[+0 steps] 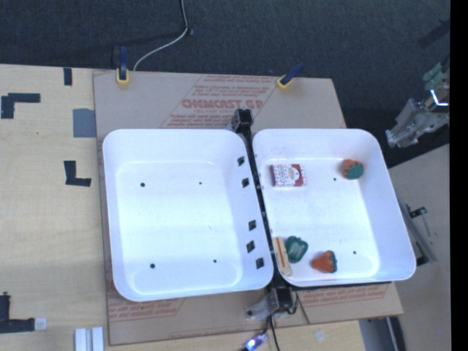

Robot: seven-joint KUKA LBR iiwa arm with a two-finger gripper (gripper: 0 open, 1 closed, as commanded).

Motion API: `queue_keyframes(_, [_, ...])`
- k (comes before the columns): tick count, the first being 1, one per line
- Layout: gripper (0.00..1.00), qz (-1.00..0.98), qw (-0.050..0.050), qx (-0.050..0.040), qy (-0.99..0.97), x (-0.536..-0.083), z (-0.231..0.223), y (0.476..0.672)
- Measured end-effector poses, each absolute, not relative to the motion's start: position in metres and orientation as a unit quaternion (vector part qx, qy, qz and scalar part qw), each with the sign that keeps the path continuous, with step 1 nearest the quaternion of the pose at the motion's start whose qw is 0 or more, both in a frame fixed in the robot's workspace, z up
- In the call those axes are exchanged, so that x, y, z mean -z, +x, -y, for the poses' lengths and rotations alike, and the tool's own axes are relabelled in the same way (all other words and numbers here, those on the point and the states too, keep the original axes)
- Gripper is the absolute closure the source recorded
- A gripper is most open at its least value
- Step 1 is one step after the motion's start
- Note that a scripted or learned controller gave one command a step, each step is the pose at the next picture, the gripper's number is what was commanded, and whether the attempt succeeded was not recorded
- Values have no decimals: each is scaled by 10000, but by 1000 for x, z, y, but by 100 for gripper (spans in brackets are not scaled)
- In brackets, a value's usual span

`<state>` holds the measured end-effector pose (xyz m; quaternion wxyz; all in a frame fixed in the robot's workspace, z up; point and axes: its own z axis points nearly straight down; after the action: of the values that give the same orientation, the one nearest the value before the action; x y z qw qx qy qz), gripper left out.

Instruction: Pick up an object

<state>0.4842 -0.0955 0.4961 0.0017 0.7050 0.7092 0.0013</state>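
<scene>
The small red-and-white packet (287, 175) lies flat and alone near the right bin's (369, 209) far left corner, the easiest target, so the gripper (417, 123), parked off to the right with finger state I cannot tell, should descend squarely over it.

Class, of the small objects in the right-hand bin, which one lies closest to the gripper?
The orange-and-green object in the far right corner, closest to the gripper; the red-and-white packet and the two near-edge objects lie farther away.
</scene>
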Motion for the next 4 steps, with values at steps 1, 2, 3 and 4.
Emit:
queue_keyframes(1, [100,-7094,3,-4,7048,-502,37,484])
queue_keyframes(2, [100,-7096,4,-8,7046,-525,-20,484])
queue_keyframes(3, [100,-7096,0,-5,7046,-535,-77,484])
queue_keyframes(4, [100,-7096,-7,1,7046,-534,-136,483])
